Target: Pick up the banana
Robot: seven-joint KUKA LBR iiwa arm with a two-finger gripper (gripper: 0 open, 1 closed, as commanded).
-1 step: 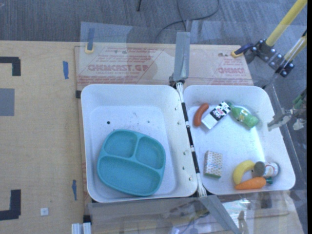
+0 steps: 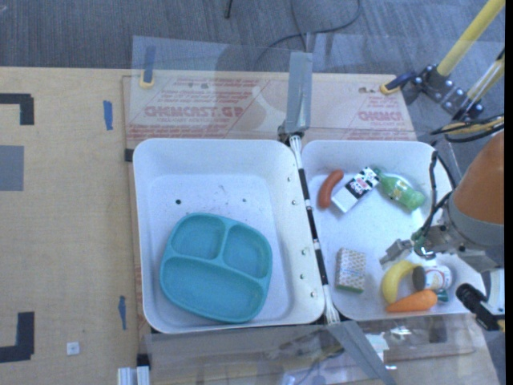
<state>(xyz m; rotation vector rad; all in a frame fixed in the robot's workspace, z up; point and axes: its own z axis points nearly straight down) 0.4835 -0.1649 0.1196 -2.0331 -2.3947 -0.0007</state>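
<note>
The yellow banana (image 2: 397, 281) lies near the front of the right bin (image 2: 377, 152), curved, with its upper end pointing toward the gripper. My gripper (image 2: 410, 251) hovers just above and behind that end, open, with nothing between its fingers. An orange carrot (image 2: 413, 301) lies against the banana's front side, and a small round tin (image 2: 435, 278) sits right of it. The grey wrist and orange band (image 2: 487, 184) come in from the right.
Also in the right bin are a tan patterned block (image 2: 350, 269), a red sausage (image 2: 329, 188), a black-and-white box (image 2: 358, 188) and a green bottle (image 2: 401, 191). The left bin (image 2: 160, 163) holds a teal divided plate (image 2: 216, 267).
</note>
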